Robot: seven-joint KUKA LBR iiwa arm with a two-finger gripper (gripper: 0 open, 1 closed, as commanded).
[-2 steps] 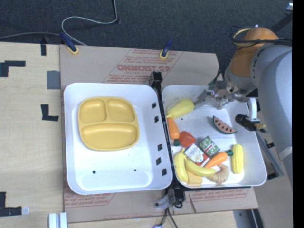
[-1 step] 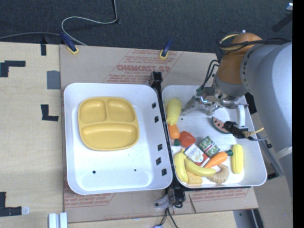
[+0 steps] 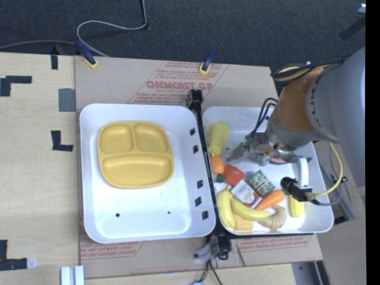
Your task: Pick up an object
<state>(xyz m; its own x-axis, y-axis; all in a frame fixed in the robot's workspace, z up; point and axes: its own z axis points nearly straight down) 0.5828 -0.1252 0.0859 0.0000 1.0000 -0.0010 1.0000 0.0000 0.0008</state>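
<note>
Two shallow white bins are seen from above, set side by side on a sheet of brown cardboard (image 3: 172,85) that is laid over a pale wooden counter (image 3: 32,177). Black tape marks (image 3: 59,140) are stuck to the counter at the far left.

The left bin (image 3: 142,224) is occupied by a yellow divided plate (image 3: 135,154), which is placed in its upper half, with two small compartments at the top and one long one below.

The right bin (image 3: 320,215) is crowded with toy food. A yellow bottle-shaped piece (image 3: 218,137) is stood against its left wall, with a small orange piece (image 3: 217,164) just below it. A red pepper (image 3: 233,174) is found beside that, and a yellow banana (image 3: 240,209) is curved along the lower left. A small white packet (image 3: 243,192) and a green packet (image 3: 260,181) are laid near the middle, touching an orange carrot (image 3: 271,199). A tan, knobbly piece (image 3: 274,219) is placed along the lower edge, and a small yellow corn cob (image 3: 295,206) is set to its right.

The grey arm (image 3: 341,100), marked by its orange band (image 3: 294,103), is reached in from the right. The pincer (image 3: 252,151) is lowered into the upper middle of the right bin, just above the packets; whether it is spread or pressed together cannot be told, and nothing is seen held in it.
</note>
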